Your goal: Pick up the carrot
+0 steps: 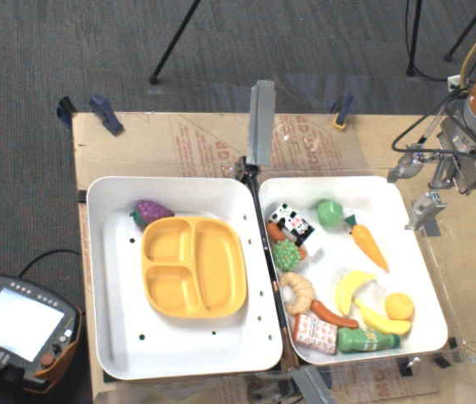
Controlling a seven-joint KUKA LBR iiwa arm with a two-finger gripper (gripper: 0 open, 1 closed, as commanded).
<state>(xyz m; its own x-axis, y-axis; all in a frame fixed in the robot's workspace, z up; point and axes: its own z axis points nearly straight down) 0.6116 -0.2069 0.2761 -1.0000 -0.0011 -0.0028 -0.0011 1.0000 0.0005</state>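
The carrot [370,246], orange with a small green top, lies slantwise in the right bin [415,259], in its upper right part with the tip pointing toward the lower right. A green round toy [330,214] sits just beside its green end. My gripper [416,190] hangs over the bin's upper right rim, up and to the right of the carrot and apart from it. Its two grey fingers [427,211] stand open with nothing between them.
The right bin also holds a black-and-white carton [292,221], a green bumpy toy [287,256], bananas [352,289], an orange ball [399,306], a sausage [333,314] and a green bottle [367,341]. In the left bin are a yellow divided plate [194,266] and purple grapes [150,212].
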